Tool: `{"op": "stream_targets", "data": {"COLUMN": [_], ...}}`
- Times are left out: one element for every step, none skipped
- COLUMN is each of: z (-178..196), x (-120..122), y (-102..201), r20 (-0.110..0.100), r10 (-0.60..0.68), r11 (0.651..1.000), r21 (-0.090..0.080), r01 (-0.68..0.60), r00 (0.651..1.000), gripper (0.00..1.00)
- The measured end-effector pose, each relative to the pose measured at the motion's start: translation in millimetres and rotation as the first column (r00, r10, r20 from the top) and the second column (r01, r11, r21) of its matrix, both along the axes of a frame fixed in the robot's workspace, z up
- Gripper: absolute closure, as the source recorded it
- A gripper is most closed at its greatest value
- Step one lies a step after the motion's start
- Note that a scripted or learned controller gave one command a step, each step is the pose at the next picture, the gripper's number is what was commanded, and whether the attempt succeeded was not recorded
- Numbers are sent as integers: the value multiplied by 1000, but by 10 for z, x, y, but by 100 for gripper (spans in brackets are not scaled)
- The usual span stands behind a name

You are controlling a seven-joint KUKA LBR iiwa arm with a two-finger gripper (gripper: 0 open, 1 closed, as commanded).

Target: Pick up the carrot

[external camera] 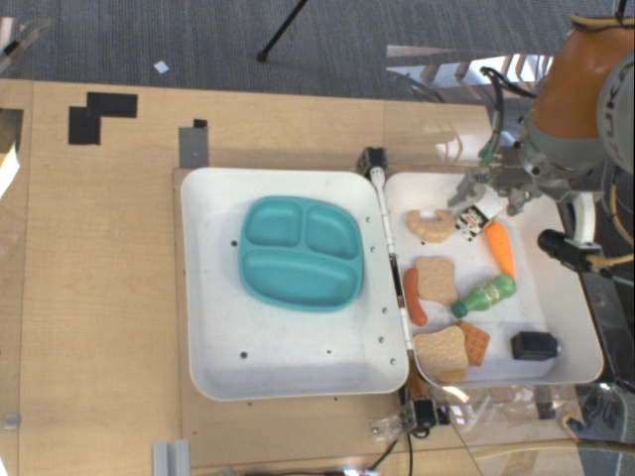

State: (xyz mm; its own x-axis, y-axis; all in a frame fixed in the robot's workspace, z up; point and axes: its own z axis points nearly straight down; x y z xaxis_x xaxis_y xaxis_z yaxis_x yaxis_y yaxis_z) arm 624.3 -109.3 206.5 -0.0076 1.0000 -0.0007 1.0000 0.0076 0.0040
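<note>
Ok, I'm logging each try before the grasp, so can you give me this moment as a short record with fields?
target: carrot, lying in the right bin, near its upper right part
hand: hand above the right bin's upper edge, just up and left of the carrot
hold: nothing seen between the fingers
near target: green bottle below it, a small black-and-white item to its left
left bin: teal divided plate
other items, right bin: bread slices, sausage, black block
</note>
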Motion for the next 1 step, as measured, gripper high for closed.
{"op": "stream_targets", "data": {"z": [-1183], "x": [-375], "y": [-585], "r20": [9], "r10": [-42], "r11": [999], "r21": [-3], "r01": [42], "r00": [999], "gripper": [0]}}
